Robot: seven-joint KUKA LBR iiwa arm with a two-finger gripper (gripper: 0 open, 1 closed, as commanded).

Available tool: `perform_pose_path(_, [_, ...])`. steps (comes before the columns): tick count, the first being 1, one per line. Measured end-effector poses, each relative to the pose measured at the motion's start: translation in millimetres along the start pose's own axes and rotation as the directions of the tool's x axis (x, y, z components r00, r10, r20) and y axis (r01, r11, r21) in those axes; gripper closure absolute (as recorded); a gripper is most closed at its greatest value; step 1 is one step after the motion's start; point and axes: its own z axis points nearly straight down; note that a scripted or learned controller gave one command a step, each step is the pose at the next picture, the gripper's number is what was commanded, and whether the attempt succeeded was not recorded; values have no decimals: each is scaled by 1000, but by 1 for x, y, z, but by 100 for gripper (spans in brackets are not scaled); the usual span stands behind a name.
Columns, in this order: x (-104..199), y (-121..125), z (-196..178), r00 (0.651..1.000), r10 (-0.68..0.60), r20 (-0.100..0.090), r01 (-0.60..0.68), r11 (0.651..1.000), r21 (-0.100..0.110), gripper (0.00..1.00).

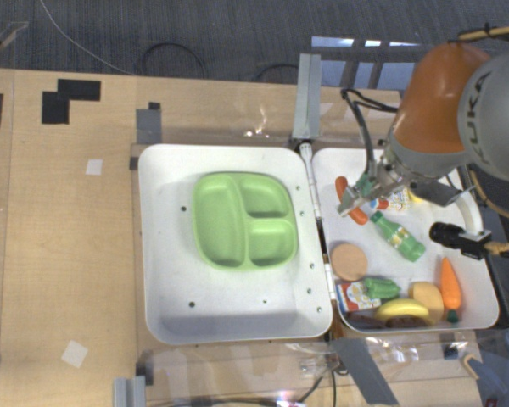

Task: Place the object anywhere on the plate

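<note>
One green plate (242, 220) is seen in the left bin (165, 303), well apart from the hand (362, 195), which is lowered over the right bin's (483, 312) crowded toys beside a green bottle (398, 236).

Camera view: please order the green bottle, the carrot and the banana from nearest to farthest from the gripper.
From the gripper:
1. Green bottle, just below-right of it.
2. Carrot, at the right bin's right side.
3. Banana, at the right bin's bottom edge.
</note>
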Motion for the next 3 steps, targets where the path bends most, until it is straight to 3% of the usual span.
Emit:
perform_pose_path(1, [74,12,20,996,92,-4,-92,996,0,100])
perform_pose_path(2, [151,77,-38,998,57,-3,-57,998,-4,100])
perform_pose_path(3, [148,75,-37,998,61,-1,-61,998,-2,0])
